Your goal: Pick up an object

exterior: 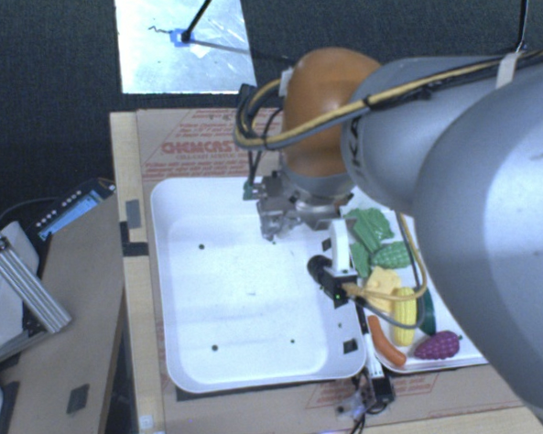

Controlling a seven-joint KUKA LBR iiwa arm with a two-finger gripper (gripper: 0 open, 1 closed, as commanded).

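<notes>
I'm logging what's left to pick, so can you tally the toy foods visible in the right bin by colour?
Green: 2, the leafy vegetable and the piece below it
Yellow: 2, the corn cob and the chunk
Orange: 1, the carrot
Purple: 1, the grapes
Total: 6 visible; the arm hides part of the bin.

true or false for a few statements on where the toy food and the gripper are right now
1. The toy food lies in the right bin. True.
2. The gripper hangs over the left bin. True.
3. The purple grapes sit in the left bin. False: they lie at the near end of the right bin, beside the yellow corn.
4. A toy is clamped between the gripper's fingers. False: nothing shows between them.
5. The green leafy toy lies farther from the camera than the orange carrot. True.
</notes>
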